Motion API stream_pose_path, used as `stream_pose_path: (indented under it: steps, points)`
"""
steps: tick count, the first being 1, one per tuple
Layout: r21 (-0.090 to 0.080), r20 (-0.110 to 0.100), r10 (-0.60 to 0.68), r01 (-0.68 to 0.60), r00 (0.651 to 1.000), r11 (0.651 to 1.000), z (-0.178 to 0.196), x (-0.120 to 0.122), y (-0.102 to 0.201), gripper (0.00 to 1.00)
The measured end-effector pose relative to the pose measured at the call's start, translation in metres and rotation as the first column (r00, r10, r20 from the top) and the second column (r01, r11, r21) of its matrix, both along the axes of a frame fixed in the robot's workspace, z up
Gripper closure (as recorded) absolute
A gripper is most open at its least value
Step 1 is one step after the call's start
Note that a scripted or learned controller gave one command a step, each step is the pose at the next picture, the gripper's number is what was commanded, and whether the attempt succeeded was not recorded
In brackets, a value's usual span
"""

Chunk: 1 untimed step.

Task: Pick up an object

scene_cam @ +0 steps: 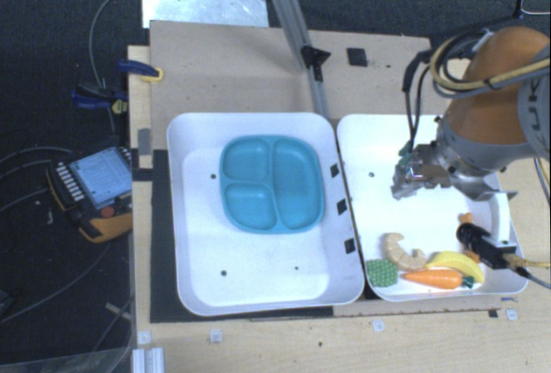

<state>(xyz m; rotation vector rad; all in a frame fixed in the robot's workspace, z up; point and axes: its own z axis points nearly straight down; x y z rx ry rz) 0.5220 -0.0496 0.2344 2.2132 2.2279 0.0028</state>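
My gripper (406,182) hangs over the middle of the right white bin (370,139), with nothing seen in it. Several toy foods lie along that bin's near edge, below the gripper and apart from it. They are a green piece (381,273), a curved tan piece (399,251), a yellow banana (455,260) and an orange carrot (433,279). The arm's grey and orange wrist (491,117) covers the bin's right side.
The left white bin (194,216) holds a blue divided plate (271,183). A grey pole (288,5) slants across the back of the bench. Clamps, cables and a small device (95,186) lie off the bench at the left.
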Motion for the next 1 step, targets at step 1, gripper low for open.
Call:
stream_pose_path:
  steps: [1]
  points:
    - [0.0, 0.0, -0.001, 0.001, 1.0, 1.0, -0.008, -0.0016, 0.0564, 1.0]
